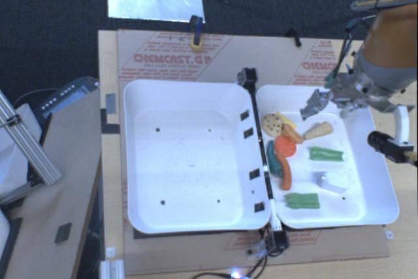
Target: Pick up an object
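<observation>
Objects (285, 146) in right bin (379, 206): about eight; hand (317, 103) above

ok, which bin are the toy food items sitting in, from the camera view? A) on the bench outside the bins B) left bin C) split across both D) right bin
D: the cookie, tomato, carrot and green pieces all lie inside the right bin, with the gripper above that bin's far edge.
</observation>
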You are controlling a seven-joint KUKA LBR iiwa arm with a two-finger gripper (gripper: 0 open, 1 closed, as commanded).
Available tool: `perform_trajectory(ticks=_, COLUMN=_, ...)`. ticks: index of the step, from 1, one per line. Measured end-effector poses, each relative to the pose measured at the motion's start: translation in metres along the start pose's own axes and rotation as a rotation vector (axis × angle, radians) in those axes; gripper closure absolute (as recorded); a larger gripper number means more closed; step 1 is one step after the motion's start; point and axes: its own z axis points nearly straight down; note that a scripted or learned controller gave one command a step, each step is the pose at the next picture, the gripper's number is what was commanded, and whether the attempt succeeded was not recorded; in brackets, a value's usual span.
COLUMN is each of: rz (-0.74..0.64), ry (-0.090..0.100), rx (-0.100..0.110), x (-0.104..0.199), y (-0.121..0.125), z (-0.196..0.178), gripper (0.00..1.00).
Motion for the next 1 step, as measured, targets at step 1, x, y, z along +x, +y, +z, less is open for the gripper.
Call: perform_trajectory(ticks=1, rz=-0.002, ry=0.0, rx=-0.004, x=0.0003, y=0.0008, z=-0.0111, gripper=1.0)
